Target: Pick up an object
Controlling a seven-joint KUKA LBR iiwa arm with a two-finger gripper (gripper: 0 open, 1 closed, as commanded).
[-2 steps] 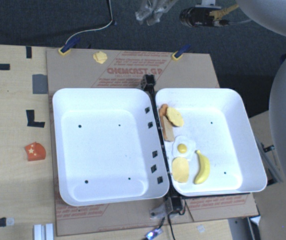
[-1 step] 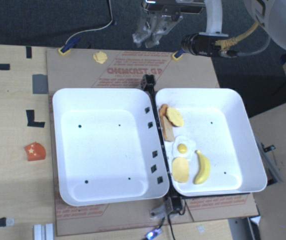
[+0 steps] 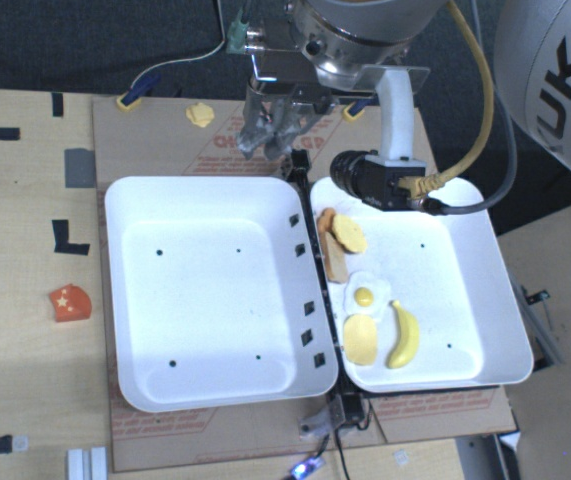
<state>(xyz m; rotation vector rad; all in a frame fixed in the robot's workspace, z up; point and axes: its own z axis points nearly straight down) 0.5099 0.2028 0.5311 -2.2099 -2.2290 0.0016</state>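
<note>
Nearest the camera, at the 6 o'clock edge of the view, a cable and connector cluster (image 3: 330, 423) sits below the seam where the two bins meet.

Left bin (image 3: 125, 268): a shallow white tray holding nothing but small dark marks on its floor. Outside it, at 9 o'clock on the bench, lies a red object (image 3: 71, 303), well apart from the bin wall.

Right bin (image 3: 485, 268): all contents lie along its left side, near the shared divider. From near to far:
- a yellow banana (image 3: 403, 336), curved, toward 5 o'clock in the bin;
- a flat yellow piece (image 3: 360, 340) just beside the banana;
- a fried egg toy (image 3: 366, 295) touching the far edge of that piece;
- a tan round slice (image 3: 349, 235) resting against a brown strip (image 3: 332, 253) next to the divider.

A black cylindrical unit (image 3: 370, 180) with a tan hose overhangs the far rim of the right bin.

Gripper (image 3: 268, 140): located at 12 o'clock, beyond the far rim of the left bin, above the cardboard sheet (image 3: 165, 138). Nothing is visible between the fingers; whether they stand wide or narrow cannot be determined from this angle.

Farther out, a small yellow object (image 3: 200, 115) lies on the cardboard at 11 o'clock.
</note>
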